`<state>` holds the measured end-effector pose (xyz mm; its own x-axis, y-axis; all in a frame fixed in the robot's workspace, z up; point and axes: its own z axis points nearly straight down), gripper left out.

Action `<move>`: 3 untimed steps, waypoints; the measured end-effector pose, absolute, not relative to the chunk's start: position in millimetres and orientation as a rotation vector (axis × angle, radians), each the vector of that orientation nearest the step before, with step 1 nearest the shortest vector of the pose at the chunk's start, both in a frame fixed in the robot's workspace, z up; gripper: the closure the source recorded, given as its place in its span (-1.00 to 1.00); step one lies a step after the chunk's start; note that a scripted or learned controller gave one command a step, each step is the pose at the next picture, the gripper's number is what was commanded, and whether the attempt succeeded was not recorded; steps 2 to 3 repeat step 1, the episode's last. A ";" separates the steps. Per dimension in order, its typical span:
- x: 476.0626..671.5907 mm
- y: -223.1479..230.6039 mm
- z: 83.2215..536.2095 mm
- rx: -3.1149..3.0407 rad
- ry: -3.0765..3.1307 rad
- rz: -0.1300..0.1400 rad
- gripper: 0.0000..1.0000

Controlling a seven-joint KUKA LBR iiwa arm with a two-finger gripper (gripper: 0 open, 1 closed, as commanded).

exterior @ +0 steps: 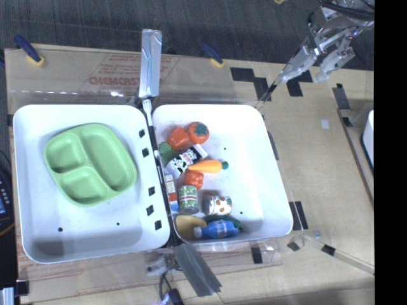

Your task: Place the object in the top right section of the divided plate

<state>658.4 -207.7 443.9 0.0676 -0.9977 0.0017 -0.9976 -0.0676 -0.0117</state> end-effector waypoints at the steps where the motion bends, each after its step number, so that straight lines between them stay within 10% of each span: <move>1: 658.4 -203.9 443.3 -2.429 1.983 -0.012 -1.00; 3: 658.4 -203.9 443.3 -2.429 1.983 -0.012 -1.00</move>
